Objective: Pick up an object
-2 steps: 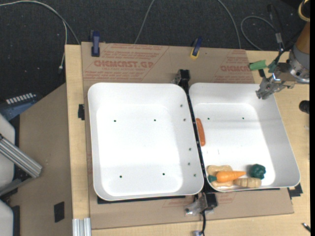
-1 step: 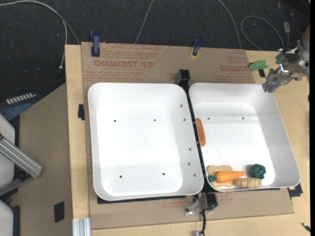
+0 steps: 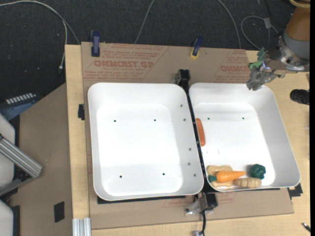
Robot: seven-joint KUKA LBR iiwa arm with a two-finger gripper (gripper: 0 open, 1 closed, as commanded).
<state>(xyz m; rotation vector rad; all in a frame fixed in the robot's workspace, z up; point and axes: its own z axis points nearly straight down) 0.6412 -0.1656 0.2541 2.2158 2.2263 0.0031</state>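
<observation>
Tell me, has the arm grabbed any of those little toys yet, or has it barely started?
Barely started, it seems. Nothing looks picked: the orange stick lies by the right bin's left wall, and the carrot, green piece and beige pieces sit along its near edge. The gripper hangs over that bin's far right corner, away from them. Reaching down, grasping and lifting are all left.

In the right bin [image 3: 275,112], an orange sausage [image 3: 201,132] lies along the left wall. At the front edge lie a carrot [image 3: 229,176], beige pieces [image 3: 247,183], and a green item [image 3: 257,170].
</observation>
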